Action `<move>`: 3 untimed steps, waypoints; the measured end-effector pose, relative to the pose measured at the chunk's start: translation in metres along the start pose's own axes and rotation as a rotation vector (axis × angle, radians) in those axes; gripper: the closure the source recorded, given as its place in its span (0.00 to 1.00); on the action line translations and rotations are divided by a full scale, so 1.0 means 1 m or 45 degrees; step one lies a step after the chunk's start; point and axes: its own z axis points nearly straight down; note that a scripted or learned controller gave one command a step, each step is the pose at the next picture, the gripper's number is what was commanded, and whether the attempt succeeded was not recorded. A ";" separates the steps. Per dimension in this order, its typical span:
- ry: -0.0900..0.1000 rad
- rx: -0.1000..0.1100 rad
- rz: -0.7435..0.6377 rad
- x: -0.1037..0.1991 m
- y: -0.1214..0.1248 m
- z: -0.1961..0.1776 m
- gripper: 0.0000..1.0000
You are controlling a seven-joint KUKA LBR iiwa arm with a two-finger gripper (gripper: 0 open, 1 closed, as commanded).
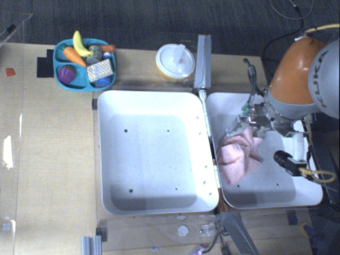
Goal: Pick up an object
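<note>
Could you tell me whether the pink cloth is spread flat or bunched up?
Bunched up: the crumpled pink cloth lies in uneven folds in the right white bin.

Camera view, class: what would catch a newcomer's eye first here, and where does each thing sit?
The grey arm with its big orange band reaches in from the right over the right bin, its claw down at a crumpled pink cloth on that bin's left side. Next comes the blue tray of bright toy food at the bench's upper left, with a round white lidded tub behind the left bin.
</note>
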 end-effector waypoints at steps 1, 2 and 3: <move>-0.001 -0.008 0.049 -0.025 0.001 0.088 0.00; 0.000 -0.018 0.046 -0.023 0.004 0.076 1.00; 0.000 -0.017 0.046 -0.023 0.004 0.076 0.00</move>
